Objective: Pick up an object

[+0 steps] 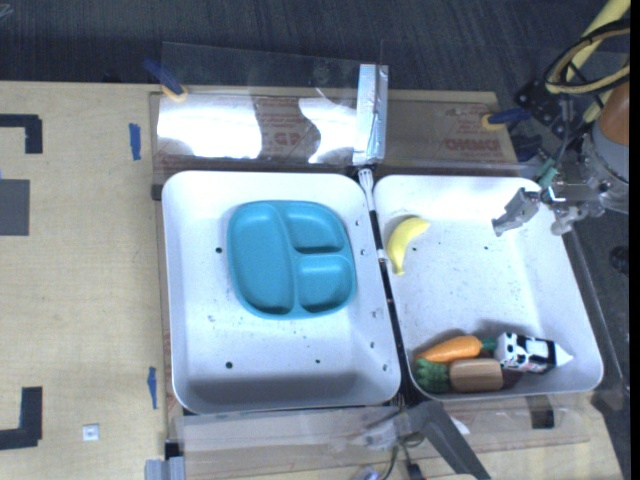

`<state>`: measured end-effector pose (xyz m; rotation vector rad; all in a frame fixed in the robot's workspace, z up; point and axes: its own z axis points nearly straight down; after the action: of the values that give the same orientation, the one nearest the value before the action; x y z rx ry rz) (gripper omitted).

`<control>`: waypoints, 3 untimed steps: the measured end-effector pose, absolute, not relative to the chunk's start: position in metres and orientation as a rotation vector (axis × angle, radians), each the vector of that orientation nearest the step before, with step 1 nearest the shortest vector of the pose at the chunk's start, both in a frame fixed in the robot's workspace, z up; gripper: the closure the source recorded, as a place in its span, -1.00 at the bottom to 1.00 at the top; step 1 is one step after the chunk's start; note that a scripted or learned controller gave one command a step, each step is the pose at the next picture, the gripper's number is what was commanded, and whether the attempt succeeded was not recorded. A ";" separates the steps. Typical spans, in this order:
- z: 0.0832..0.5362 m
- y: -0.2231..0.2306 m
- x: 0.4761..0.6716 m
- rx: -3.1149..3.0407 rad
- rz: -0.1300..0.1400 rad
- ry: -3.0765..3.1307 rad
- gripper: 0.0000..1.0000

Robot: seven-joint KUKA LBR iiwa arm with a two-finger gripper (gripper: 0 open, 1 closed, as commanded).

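1. I see the grey two-finger gripper (522, 211) hanging over the upper right corner of the right-hand shallow white bin (560, 268). The arm enters from the right edge.
2. Whether its fingers are spread or closed I cannot tell; they blur against the bin wall. Nothing is visibly pinched between them.
3. Nearest candidate: the small yellow plastic banana (402, 239), lying against the bin's left wall, well apart from the gripper and to its left, slightly lower in view. Its long axis runs roughly top-right to bottom-left.
4. Other candidates are bunched at the bin's bottom edge: orange plastic carrot with green top (450, 350), brown bread-like block (476, 374), black-and-white cow-patterned toy (527, 352), all touching or just beside each other.
5. The blue divided plastic tray (292, 258) sits in the left bin, farthest off.
6. My call: banana is isolated, so the cleaner pick; close across its curve.
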<state>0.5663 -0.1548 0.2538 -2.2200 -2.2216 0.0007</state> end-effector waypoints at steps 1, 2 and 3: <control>0.172 -0.098 0.575 -2.331 0.006 -2.096 -1.00; 0.116 -0.112 0.477 -2.375 0.006 -2.050 -1.00; 0.087 -0.100 0.481 -2.279 -0.007 -2.168 -1.00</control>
<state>0.4811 -0.1002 0.0875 -2.2789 -2.1683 -0.0069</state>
